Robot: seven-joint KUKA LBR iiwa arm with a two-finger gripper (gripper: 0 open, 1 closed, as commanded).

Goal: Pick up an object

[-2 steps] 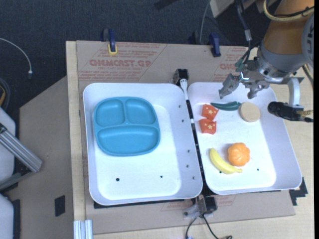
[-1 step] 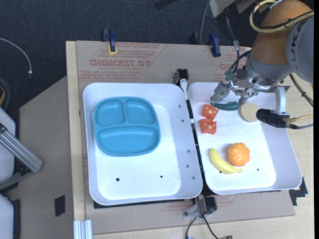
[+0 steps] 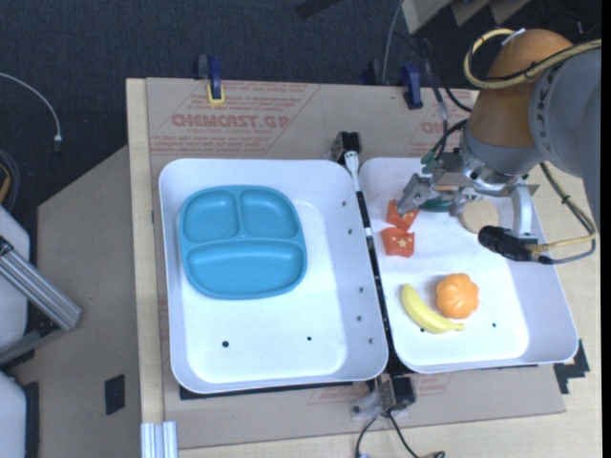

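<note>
Gripper going for the red block

Red block (image 3: 398, 240) sits in the right bin (image 3: 535, 342), just below-left of the gripper (image 3: 412, 198); another red piece (image 3: 401, 216) is at its tips, can't tell if gripped. Banana (image 3: 426, 311) and orange (image 3: 457, 295) lie farther.

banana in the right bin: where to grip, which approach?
Grip the banana mid-body, across its narrow width, coming from above. It lies flat on the bin floor, running diagonally, so the pincer should close perpendicular to that line. The orange sits close to its right end, so stay toward the middle or left part.
</note>
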